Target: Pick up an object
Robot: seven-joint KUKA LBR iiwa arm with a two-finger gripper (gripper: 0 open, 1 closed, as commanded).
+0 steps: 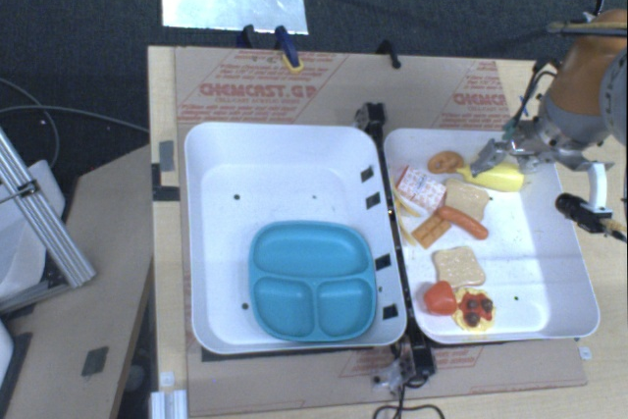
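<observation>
The right bin (549, 309) holds several toy foods. Among them are a yellow piece (503, 178), a round brown cookie (444, 161), a red-and-white packet (420, 183), a bread slice (468, 201) and a red sausage (461, 222). Nearer the front lie a brown cracker (431, 231), a toast slice (458, 265), a red tomato (441, 297) and a yellow piece with dark berries (475, 309). My gripper (489, 158) hangs low over the bin's far right part, just above the left end of the yellow piece. Nothing is visibly held.
The left bin (226, 162) holds a blue divided plate (312, 280) at its front. The grey arm with its orange band (587, 69) comes in over the right bin's far right corner. A black part (581, 209) juts over the right rim.
</observation>
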